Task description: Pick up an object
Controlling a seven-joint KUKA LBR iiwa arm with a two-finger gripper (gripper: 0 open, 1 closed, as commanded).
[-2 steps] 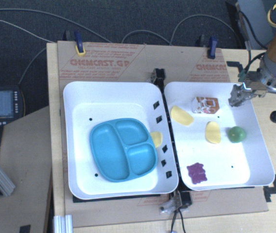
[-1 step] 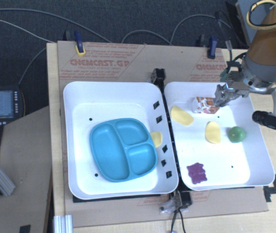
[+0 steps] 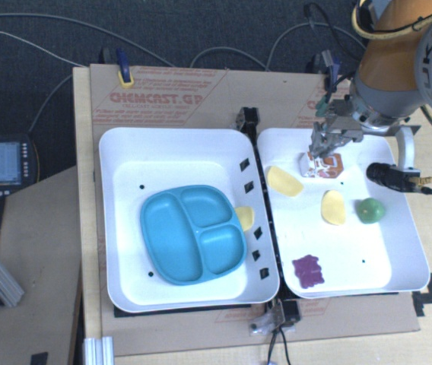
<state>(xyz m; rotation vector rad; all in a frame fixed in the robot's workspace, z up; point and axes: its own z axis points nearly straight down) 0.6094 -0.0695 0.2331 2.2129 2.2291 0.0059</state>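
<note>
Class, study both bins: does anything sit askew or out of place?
One thing: a small yellow piece lies in the left bin, wedged between the blue divided tray and the bin's right wall, apart from the other small items in the right bin.

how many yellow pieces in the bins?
3. One lies at the right bin's upper left, one near its middle beside the green ball, and one in the left bin, against the blue tray's right edge. The tray may hide more.

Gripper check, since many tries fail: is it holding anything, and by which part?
Cannot be told. The gripper sits at the red-and-white object, but a hold cannot be made out.
</note>
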